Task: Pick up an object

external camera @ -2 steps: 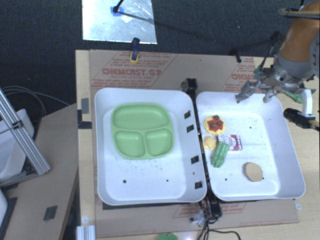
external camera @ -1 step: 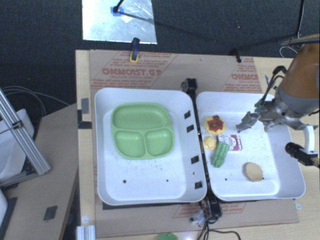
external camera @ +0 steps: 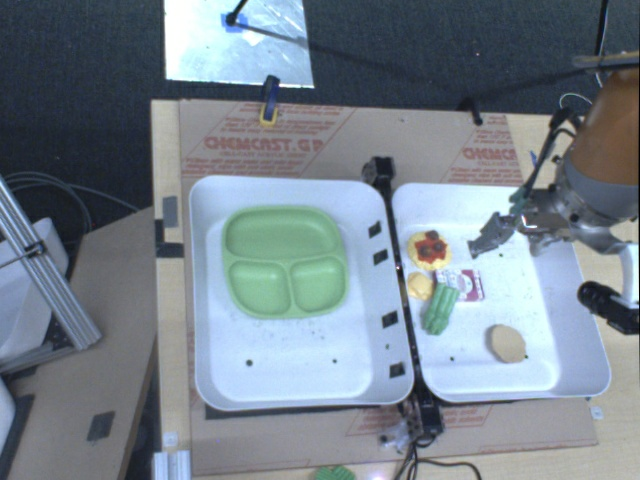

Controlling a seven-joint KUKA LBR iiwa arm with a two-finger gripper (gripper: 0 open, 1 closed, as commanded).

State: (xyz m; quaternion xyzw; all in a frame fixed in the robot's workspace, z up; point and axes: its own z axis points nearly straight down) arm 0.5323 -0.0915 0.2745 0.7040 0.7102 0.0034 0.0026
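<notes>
From my remote seat this reads as a robotics lab: a board (external camera: 340, 138) printed with "CHEMCAST GP" is fixed to the bench with a yellow clamp (external camera: 269, 101) at twelve o'clock, and two white bins (external camera: 210, 298) sit side by side on it over dark carpet (external camera: 80, 68). Cables (external camera: 60, 190) trail in at nine o'clock beside an aluminium framing bar (external camera: 45, 273), and the grey arm (external camera: 600, 183) with its orange band reaches in from three o'clock.
</notes>
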